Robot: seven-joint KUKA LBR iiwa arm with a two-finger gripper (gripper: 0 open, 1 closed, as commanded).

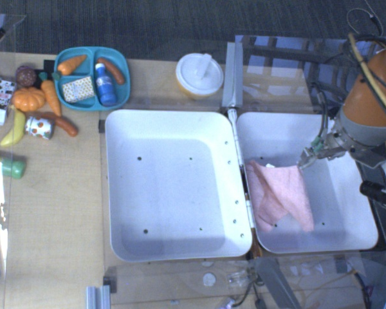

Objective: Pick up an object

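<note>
Starting at the far left of the counter [51, 205]: a little black-and-white card [0, 98] with print far too small to read. Next to it a pile of toy food, with a dark red ball [26, 76], an orange pumpkin [28, 99], a yellow banana [14, 129] and a small can [38, 127] with a picture label but no words clear enough to read. Lower down, off on its own, a green toy [8, 166].

Moving right, a teal plate [90, 49] split into parts, holding a toy carrot [72, 64], a blue bottle [105, 84] with a white label too blurry to read, and a brown sausage [114, 71]. Further right, near the back, a white cup with a lid [199, 74].

Then the left bin [170, 185], white and shallow, touching the right bin [338, 205] along one side.

Lying in the right bin, up against its left wall: a pink cloth [280, 195]. Soft, pale pink, crumpled and folded over itself, with one corner pointing down toward the front and no writing on it.

Last, at the far right, the grey arm with its orange band [373, 102], reaching over the right bin. Gripper [315, 152] low by the top right corner of the pink cloth, very close to it. Cannot tell whether open or closed, or whether touching the pink cloth.
</note>
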